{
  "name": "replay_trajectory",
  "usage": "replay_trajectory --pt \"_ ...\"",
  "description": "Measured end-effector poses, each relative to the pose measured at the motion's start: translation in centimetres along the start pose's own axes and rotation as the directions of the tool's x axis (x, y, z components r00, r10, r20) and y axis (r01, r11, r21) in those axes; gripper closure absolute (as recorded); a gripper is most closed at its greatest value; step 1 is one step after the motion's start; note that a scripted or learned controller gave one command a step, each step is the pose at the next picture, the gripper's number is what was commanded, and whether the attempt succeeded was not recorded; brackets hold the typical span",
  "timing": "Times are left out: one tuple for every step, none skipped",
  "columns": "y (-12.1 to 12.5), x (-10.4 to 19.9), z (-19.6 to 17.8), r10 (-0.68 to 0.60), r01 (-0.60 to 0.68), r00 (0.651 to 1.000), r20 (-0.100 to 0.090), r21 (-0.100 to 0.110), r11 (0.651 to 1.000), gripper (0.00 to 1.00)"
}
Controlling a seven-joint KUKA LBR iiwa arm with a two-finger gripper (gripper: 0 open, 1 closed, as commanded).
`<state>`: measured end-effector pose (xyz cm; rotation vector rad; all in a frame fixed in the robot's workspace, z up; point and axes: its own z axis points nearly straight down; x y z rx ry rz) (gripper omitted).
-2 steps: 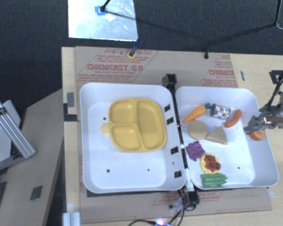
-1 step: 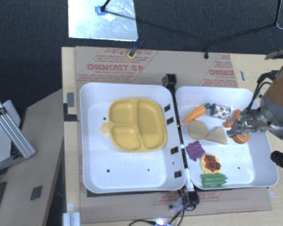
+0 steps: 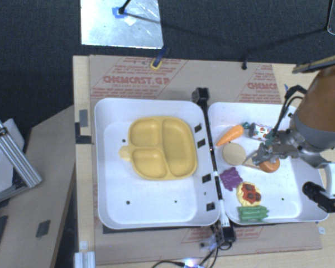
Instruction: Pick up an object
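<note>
Plastic, light and stiff by the look of it, orange disc point(image 3: 269, 164) under gripper point(image 3: 264, 156) beside beige round point(image 3: 233, 153): best pinched across edges; jaws' state unreadable.

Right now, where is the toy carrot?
The carrot lies in the right bin, near its top left corner, just above the round beige piece and left of the gripper.
</note>
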<state>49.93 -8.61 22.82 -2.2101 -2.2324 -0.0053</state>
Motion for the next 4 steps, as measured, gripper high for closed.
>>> replay_trajectory --pt "-0.5 2.5 0.8 0.003 -0.003 1.0 0.002 0.001 1.0 1.0" --pt "0.4 3.0 -0.6 0.004 -0.004 1.0 0.002 0.0 1.0 1.0" --pt "-0.4 3.2 0.9 0.008 -0.008 1.0 0.003 0.001 1.0 1.0" --pt "1.3 3.0 0.8 0.005 -0.005 1.0 0.003 0.0 1.0 1.0"
